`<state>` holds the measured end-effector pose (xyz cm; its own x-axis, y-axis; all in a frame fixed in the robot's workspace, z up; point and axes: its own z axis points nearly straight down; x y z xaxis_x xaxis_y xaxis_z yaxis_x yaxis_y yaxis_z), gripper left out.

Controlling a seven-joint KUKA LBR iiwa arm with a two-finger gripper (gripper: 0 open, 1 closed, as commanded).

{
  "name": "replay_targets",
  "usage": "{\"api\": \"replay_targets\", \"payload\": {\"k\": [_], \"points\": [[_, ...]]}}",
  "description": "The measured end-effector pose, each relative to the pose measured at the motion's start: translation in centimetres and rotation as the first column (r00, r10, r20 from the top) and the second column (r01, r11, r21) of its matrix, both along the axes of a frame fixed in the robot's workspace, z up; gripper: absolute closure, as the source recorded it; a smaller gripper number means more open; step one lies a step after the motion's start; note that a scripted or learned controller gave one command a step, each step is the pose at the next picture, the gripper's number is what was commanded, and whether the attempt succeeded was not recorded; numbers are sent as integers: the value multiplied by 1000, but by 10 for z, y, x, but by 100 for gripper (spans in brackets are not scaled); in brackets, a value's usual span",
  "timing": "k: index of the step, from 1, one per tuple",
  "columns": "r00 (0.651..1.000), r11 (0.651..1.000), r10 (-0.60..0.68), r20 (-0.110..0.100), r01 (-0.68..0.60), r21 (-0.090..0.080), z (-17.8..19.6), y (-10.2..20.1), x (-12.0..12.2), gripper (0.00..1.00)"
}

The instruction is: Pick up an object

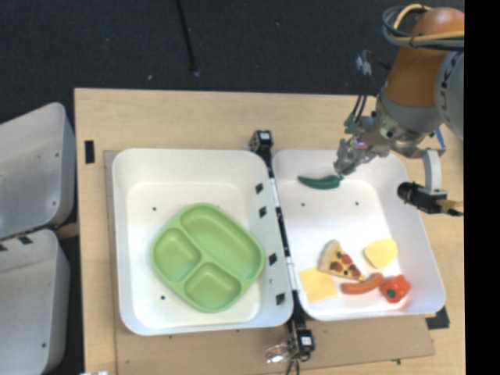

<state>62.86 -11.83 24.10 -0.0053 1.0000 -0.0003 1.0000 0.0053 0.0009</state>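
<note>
Right bin, far side | green pepper (319, 181) touching jaws' (344, 168) tip

A light wooden bench (195, 119) stands on a dark, speckled floor (117, 30). A thin dark line (183, 26) runs across the floor beyond the bench's far edge. Pale grey panels (31, 178) sit off its left edge.

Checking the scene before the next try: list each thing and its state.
gripper: low over the right bin's far end, at the green pepper
green pepper: flat on bin floor
green tray: upright, in left bin
pizza slice: flat
sausage: flat
</note>
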Motion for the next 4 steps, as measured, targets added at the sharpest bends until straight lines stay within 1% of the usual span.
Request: {"api": "replay_targets", "payload": {"k": [1,2,3,4], "points": [[1000,1000,0,-1,0,0,-7,54,11,100],[1000,1000,0,-2,0,1,-12,101,8,100],[1000,1000,2,0,-2,2,-2,151,6,100],[1000,1000,1,2,-1,2,6,195,12,100]]}}
